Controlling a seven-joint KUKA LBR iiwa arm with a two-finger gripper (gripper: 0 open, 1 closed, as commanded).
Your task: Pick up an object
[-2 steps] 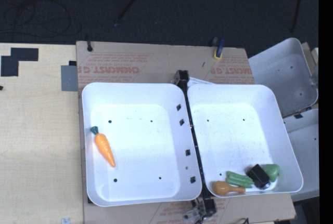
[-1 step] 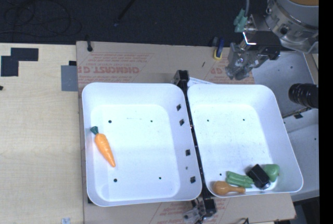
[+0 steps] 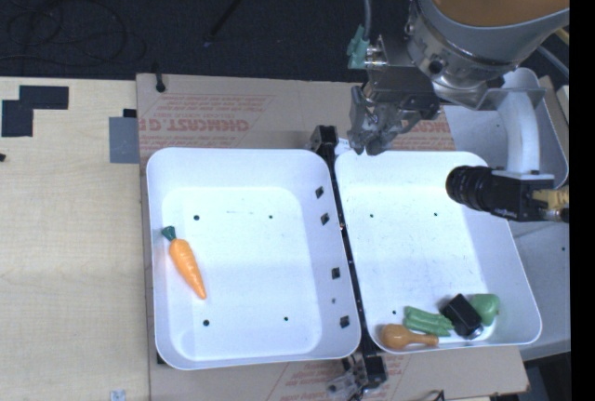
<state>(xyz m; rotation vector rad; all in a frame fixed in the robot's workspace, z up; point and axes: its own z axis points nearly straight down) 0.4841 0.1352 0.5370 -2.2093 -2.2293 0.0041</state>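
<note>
An orange toy carrot [image 3: 187, 265] with a green top lies at the left side of the left bin [image 3: 237, 165]. In the right bin [image 3: 428, 168] a small pile sits at the near right corner: a tan pear-shaped piece [image 3: 406, 337], a green bean pod [image 3: 429, 322], a black block [image 3: 462, 314] and a green piece [image 3: 485, 304]. My gripper [image 3: 374, 142] hangs above the far left corner of the right bin, close to the divider, with nothing visible between its fingers.
A black clip strip [image 3: 335, 232] runs down the divider between the bins. A black cylinder on a white bracket [image 3: 488, 190] juts over the right bin's right rim. Both bins rest on a cardboard sheet [image 3: 242, 111] on the wooden bench.
</note>
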